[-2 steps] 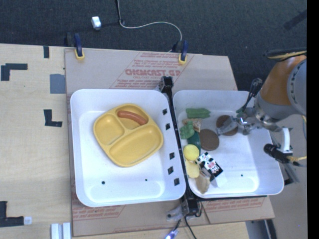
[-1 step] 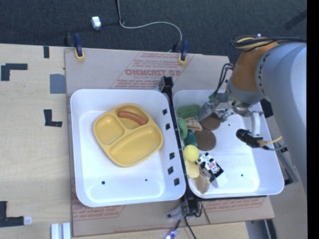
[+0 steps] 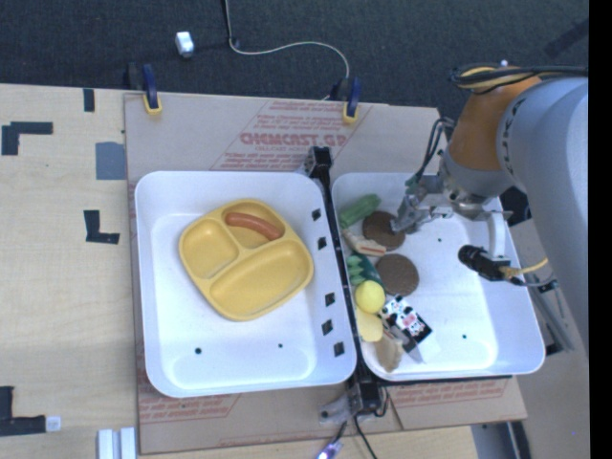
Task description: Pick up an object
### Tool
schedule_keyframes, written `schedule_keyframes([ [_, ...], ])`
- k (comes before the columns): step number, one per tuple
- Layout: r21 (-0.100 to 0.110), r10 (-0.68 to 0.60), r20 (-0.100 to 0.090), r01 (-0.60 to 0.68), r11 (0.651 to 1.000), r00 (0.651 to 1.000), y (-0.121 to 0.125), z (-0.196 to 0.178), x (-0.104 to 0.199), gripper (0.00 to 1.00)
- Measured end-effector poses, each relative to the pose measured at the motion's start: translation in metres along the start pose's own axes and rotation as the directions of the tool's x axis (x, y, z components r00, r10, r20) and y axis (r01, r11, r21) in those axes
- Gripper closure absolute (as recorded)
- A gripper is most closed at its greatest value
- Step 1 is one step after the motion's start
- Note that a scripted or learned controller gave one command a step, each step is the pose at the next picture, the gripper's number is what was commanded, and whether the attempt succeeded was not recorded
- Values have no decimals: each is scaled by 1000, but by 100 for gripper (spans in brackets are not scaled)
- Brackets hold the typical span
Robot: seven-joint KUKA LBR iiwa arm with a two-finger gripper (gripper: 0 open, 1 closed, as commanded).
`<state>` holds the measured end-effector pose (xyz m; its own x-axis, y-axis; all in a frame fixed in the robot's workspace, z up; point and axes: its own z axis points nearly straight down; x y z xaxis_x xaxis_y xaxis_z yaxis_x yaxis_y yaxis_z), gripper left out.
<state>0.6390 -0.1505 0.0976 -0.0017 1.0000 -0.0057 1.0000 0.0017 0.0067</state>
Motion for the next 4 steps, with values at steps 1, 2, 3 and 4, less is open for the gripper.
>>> schedule_keyframes([
  [1,4,0,-1,0,1000,1000,-1,2,0,0],
  [2,4,1,-6,-1,1000,1000,31,12,-43,0],
  [3,-10,4,4,-4,1000,1000,-44,6,47,0],
  [4,1,-1,-5,1,1000,1000,23,12,41,0],
])
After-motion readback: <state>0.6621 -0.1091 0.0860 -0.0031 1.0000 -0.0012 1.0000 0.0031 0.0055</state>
